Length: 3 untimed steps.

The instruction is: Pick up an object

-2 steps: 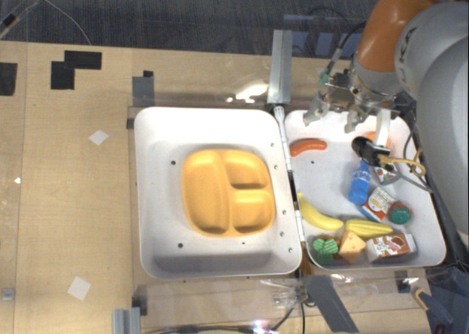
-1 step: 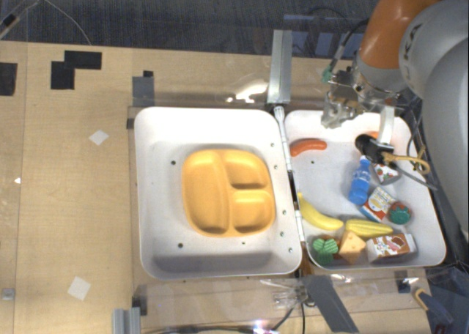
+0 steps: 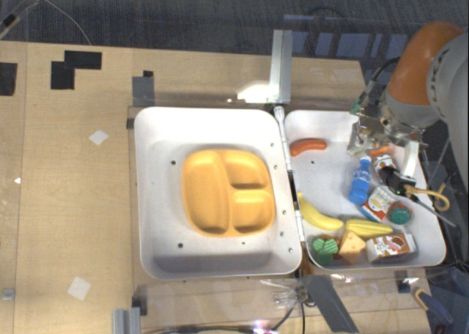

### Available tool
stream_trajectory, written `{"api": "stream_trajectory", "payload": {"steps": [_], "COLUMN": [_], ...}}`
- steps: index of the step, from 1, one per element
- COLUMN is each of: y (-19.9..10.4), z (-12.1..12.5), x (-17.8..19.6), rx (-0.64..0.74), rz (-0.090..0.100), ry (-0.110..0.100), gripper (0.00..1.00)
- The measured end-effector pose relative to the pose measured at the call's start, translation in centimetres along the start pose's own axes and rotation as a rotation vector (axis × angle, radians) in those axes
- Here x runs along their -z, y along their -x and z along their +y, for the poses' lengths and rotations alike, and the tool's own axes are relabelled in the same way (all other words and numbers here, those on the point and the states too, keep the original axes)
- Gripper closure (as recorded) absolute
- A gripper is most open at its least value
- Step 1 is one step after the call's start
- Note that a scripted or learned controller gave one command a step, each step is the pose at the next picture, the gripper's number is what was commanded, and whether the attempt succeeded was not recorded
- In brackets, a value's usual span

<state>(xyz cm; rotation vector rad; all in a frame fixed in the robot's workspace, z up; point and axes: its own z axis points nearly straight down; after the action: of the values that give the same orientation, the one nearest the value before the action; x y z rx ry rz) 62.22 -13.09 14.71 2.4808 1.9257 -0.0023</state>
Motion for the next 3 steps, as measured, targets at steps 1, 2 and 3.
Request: {"api": "stream_trajectory", "payload": {"steps": [1, 2, 3], "y": [-0.3, 1.8, -0.2], "z": [0.1, 5.2, 3.9], "x": [0.2, -6.0, -6.0], "rx": [0.005, 0.045, 0.304], "rz": [0.002, 0.003, 0.002], "ry": [0.004, 0.009, 0.007], "gripper": [0.0, 0.0, 0.0]}}
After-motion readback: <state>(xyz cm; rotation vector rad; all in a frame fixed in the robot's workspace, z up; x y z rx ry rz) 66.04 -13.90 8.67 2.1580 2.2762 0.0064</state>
